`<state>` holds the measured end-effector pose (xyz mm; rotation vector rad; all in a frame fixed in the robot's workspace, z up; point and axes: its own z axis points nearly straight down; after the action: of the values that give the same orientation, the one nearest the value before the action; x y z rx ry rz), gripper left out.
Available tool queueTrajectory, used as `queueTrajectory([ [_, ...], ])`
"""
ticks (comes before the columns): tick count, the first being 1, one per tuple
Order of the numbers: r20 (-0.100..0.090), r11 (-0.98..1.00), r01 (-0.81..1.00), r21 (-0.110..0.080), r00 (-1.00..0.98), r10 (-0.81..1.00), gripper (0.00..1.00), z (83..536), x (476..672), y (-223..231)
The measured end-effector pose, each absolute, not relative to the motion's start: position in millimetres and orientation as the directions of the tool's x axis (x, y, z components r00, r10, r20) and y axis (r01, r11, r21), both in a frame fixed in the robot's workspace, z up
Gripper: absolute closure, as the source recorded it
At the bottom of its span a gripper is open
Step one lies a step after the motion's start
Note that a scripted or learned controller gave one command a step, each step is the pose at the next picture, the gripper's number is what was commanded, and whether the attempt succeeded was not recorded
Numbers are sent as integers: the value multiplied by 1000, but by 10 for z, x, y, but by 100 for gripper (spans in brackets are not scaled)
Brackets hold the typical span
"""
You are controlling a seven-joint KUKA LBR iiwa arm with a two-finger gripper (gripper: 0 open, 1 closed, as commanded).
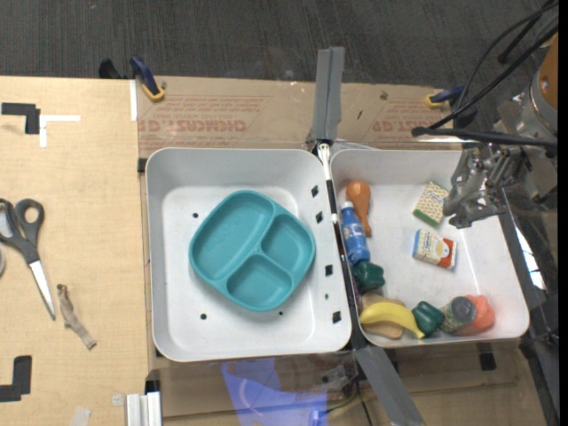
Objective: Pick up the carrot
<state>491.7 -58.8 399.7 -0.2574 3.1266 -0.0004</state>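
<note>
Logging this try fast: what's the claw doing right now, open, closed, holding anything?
Claw: over the right bin's far right side, apart from the carrot; open or closed cannot be told.

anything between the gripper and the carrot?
In the camera view, a small patterned packet lies between the gripper and the carrot; otherwise bare white bin floor.
</note>
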Motion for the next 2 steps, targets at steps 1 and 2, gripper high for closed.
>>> queueTrajectory([
  [1,-5,877,-480,-2,-877,-480,100,4210,5037,-1122],
  [2,-3,674,-739,-1,-674,-739,100,3548,5358,-1855],
])
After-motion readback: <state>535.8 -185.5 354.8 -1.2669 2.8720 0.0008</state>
